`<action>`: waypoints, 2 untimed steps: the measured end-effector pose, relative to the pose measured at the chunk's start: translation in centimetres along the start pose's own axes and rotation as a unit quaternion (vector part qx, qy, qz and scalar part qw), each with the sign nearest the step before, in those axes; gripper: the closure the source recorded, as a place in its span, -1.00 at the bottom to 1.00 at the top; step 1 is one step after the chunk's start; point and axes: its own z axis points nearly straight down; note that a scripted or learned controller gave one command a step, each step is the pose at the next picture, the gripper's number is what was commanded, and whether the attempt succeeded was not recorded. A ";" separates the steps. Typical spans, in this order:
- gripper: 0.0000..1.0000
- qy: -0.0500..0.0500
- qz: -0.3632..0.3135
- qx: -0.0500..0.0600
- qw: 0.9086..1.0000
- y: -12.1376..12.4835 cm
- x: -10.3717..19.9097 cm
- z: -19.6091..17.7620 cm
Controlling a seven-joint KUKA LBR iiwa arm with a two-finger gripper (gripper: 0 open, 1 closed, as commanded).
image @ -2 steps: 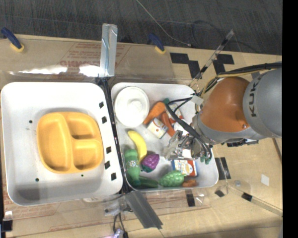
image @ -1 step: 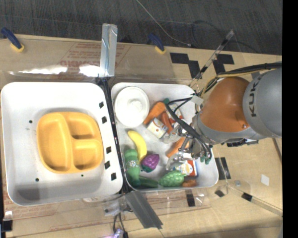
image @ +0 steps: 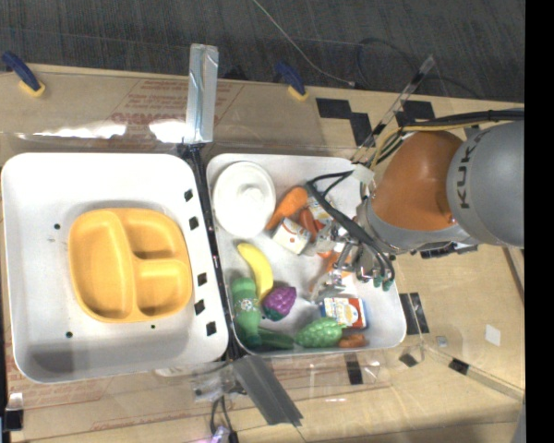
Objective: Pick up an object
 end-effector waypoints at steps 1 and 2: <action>-1.00 0.000 -0.027 -0.001 1.000 3.1 -3.6 0.1; -1.00 0.000 -0.127 0.000 0.992 6.9 -7.2 0.0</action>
